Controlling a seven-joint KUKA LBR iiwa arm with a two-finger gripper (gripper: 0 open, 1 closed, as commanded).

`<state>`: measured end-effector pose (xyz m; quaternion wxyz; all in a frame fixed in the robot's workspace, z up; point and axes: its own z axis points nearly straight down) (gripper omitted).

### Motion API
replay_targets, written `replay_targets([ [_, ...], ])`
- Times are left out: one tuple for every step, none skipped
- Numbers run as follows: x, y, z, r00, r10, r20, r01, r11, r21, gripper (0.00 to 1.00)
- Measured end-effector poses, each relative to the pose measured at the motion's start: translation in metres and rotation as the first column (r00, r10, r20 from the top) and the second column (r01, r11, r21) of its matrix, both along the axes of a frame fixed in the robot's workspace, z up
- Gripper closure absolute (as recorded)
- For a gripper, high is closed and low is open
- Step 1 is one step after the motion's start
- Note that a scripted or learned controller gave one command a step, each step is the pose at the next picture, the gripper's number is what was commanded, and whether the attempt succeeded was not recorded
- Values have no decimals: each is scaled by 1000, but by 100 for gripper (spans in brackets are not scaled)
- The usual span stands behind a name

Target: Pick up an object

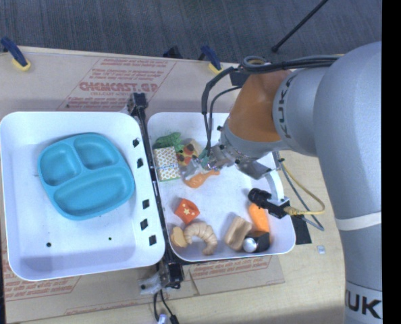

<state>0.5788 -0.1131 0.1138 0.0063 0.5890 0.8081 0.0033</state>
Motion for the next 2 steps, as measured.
replay_targets([
  [-58,16,146,997,-72,-13,72,997,1,100],
  [-59,16,145,997,-72,-15,72,997,2,0],
])
